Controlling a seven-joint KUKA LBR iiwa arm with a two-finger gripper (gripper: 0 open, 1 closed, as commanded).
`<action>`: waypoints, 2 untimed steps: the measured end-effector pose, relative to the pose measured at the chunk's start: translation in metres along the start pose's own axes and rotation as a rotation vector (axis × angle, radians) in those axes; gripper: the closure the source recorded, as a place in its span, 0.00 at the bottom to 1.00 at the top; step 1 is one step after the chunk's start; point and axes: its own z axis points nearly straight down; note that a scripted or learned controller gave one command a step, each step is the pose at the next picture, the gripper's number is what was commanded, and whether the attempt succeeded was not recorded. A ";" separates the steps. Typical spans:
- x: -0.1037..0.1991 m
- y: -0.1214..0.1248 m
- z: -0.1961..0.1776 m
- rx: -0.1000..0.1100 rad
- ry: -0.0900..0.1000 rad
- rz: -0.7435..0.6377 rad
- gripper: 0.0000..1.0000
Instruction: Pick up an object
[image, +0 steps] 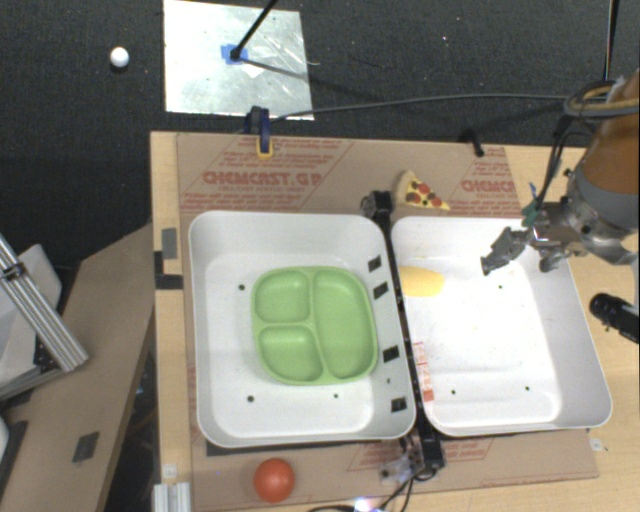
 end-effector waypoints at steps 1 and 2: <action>0.009 -0.005 0.050 0.004 0.001 0.002 0.00; 0.014 -0.012 0.108 0.005 0.001 0.002 0.00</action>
